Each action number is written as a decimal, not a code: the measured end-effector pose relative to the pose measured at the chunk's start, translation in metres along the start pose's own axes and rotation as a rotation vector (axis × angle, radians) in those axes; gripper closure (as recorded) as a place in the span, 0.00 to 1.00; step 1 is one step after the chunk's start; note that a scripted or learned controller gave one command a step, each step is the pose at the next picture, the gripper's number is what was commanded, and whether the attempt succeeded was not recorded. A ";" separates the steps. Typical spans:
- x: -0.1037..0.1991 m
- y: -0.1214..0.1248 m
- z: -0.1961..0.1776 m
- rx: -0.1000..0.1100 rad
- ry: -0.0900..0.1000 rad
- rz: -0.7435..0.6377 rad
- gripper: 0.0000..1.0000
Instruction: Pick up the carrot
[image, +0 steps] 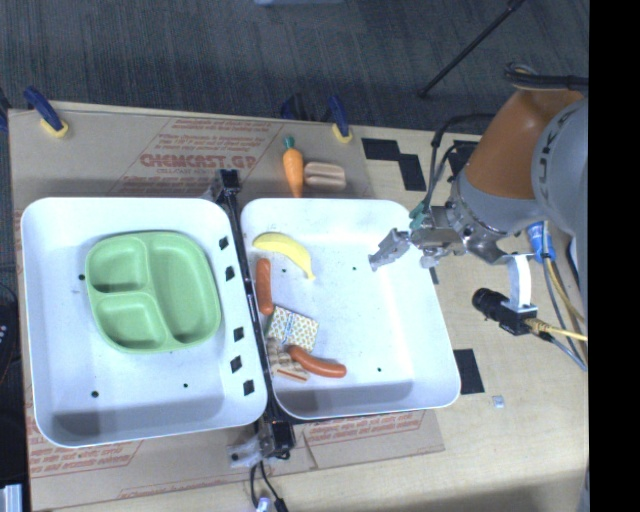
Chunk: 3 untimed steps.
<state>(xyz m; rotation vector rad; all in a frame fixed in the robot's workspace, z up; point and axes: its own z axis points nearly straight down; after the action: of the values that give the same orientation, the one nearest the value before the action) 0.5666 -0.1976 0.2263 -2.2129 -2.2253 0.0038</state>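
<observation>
tool (388, 250) hangs over the right bin's (400, 330) right side with nothing between its fingers; how far they are parted i cannot tell. carrot (292, 168) lies outside the bins on the cardboard-covered worktop (180, 160), just behind the right bin, beside a tan bun-like piece (325, 176). it looks like a small plastic toy: light, stiff, smooth, tapering, green-topped. take it across the thick orange middle. banana (284, 250) and sausages (318, 365) look equally glossy; green tray (152, 290) is matte.
</observation>
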 end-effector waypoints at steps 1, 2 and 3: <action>0.036 0.047 -0.049 -0.001 0.000 0.266 0.00; 0.028 0.073 0.135 0.001 0.001 0.377 0.00; 0.029 0.073 0.125 0.004 0.002 0.371 1.00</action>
<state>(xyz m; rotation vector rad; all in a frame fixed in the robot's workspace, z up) 0.6393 -0.1680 0.1014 -2.5830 -1.7767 0.0066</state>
